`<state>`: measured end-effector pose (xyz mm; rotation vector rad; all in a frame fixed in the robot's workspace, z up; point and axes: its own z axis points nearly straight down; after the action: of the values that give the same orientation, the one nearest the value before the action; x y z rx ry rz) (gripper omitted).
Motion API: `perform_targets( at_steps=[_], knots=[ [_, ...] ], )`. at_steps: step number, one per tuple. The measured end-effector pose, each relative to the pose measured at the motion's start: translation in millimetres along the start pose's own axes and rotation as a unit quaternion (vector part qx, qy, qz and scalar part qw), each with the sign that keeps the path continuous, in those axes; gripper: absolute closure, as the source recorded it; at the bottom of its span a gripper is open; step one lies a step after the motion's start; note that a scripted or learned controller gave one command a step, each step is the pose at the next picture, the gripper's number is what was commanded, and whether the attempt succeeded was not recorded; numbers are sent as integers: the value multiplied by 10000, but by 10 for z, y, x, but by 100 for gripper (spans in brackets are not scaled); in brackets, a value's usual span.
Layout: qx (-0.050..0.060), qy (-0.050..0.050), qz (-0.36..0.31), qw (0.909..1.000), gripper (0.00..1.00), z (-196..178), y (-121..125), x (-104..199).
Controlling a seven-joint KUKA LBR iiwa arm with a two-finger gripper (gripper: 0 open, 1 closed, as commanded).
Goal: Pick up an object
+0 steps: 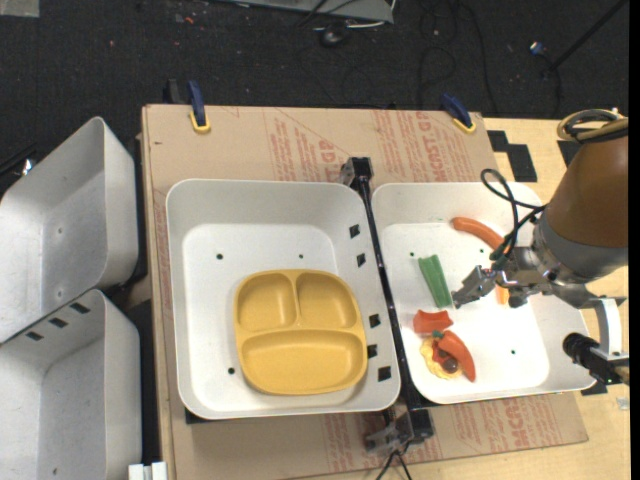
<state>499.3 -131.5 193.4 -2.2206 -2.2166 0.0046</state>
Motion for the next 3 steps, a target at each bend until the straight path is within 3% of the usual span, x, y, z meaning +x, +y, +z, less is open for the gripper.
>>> perform_targets(
  at_steps=[1,2,3],
  knots=[
    [-1,2,3,10000,0,524,-101,38],
    [-112,0,-29,9999,0,644,-32,48],
    [-31,-3,3,10000,100,632,-86,40]
  ],
)
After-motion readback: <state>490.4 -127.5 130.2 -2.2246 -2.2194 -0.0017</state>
